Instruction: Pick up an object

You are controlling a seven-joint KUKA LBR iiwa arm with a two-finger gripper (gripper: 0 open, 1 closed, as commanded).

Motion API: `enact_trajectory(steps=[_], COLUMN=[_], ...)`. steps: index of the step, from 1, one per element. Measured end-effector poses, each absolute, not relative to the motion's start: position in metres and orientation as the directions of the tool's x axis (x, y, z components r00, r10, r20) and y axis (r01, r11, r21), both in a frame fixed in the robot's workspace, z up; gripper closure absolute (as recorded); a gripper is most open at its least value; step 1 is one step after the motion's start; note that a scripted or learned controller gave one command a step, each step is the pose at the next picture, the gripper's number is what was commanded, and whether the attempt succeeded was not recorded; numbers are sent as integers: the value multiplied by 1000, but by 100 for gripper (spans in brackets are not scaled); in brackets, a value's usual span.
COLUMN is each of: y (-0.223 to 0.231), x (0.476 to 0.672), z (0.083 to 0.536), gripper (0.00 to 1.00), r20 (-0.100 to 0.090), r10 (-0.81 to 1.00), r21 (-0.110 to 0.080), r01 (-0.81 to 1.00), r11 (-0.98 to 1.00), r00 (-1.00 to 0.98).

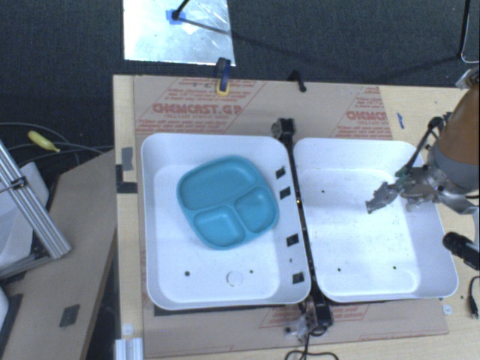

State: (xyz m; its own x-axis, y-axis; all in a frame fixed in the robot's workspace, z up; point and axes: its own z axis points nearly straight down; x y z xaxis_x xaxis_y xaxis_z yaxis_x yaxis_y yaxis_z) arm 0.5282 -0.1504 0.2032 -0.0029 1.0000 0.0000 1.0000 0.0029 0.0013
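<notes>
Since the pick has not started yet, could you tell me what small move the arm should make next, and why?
Probably travel left across the divider toward the blue plate. The gripper hangs over the right bin, whereas the plate, the one object to pick, lies in the left bin.

A blue three-compartment plastic tray was seen lying in the left shallow white bin, while the hand was positioned over the right white bin.
</notes>
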Motion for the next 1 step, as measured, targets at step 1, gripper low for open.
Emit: enact_trajectory(steps=[1], y=[-67], x=[547], z=[246], gripper=[0], r20=[3], r10=[1000], r21=[7], r01=[1000], r11=[13], r00=[-13])
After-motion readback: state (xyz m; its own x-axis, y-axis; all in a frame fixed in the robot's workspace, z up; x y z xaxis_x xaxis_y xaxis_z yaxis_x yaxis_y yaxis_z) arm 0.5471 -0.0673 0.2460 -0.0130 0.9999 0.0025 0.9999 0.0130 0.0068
